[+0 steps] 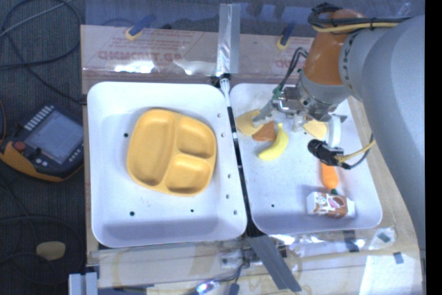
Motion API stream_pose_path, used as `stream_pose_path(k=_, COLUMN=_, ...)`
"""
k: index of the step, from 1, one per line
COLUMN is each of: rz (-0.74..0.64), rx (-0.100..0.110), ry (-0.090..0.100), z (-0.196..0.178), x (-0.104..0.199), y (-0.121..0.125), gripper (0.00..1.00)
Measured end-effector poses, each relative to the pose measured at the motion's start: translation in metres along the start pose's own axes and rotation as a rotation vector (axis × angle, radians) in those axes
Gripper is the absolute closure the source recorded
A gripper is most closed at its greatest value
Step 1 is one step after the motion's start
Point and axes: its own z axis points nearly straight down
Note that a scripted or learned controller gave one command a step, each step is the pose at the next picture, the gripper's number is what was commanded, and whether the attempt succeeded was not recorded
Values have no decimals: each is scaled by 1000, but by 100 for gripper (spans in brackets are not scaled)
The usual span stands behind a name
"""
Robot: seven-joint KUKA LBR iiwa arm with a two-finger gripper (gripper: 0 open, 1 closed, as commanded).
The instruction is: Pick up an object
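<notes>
banana (275,146) lay in the right bin (359,217), upper left part, touching a brown piece (263,133) and near a yellow slice (246,122). claw (289,114) hung just above the banana's top end; could not tell how it stood. carrot (331,175) and small carton (329,204) sat lower right. yellow divided tray (172,150) filled the left bin (110,217).

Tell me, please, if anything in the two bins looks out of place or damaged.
Nothing stands out. The yellow divided plate lies flat in the left bin. In the right bin, the banana, carrot and small carton lie loose and look intact.
</notes>
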Motion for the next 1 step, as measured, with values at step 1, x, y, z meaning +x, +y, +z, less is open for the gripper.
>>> stream_pose_path(k=1, rz=-20, rx=-7, ry=-1, z=7, x=11, y=-28, gripper=0)
